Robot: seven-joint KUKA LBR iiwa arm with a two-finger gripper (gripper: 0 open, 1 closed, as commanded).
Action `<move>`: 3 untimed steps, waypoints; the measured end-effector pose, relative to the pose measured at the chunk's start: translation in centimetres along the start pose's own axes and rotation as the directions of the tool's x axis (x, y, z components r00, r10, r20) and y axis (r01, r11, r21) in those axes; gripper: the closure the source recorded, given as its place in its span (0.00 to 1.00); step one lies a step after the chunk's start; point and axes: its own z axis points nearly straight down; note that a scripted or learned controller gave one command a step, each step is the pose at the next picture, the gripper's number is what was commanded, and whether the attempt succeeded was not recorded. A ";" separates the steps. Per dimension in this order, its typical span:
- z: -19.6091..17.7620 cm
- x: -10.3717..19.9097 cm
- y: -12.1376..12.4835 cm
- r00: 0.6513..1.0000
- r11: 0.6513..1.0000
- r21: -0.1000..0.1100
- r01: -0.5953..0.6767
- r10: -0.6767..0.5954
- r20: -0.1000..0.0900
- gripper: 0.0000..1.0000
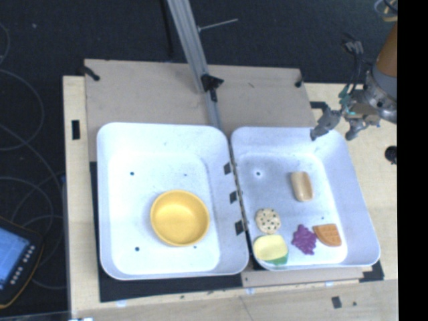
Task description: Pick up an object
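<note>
Five candidates for the pick, all bunched in the right bin (348,159). Tan bread-roll-looking piece (302,186) toward the middle of that bin, standing clear of the rest, so probably the easiest grab. Speckled cookie (268,220) just off the left wall. Down along the front edge: yellow-green round thing (271,249) jammed into the front-left corner, purple grape cluster (305,239) next to it, orange wedge (328,235) just beside the grapes, maybe touching, hard to call at this resolution. Crowded like that along the front wall because of the sloped sides, most likely, everything sliding downhill to the low spots. Awkward for two fingers near a wall.

Over in the left bin (114,152), just a yellow bowl (179,217) sitting front of centre, right way up, well apart from everything else.

Gripper (336,122) hanging over the back-right corner of the right bin, above the rim, not down among the items. Fingers look spread apart with nothing between them, so released and empty. Parked up and off to the side, presumably to leave the bin floor unblocked for the camera before a descent. Pick not started yet, judging by all that.

Slanted metal pole (190,39) running up from the seam between the bins past the back edge of the bench.
</note>
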 end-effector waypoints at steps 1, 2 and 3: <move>0.0 0.0 0.0 1.000 1.000 0.000 0.000 0.000 0.001 0.00; 6.1 -0.6 0.2 1.000 1.000 0.005 -0.004 0.004 0.000 0.00; 10.6 0.0 0.2 1.000 1.000 0.004 -0.002 0.002 0.000 0.00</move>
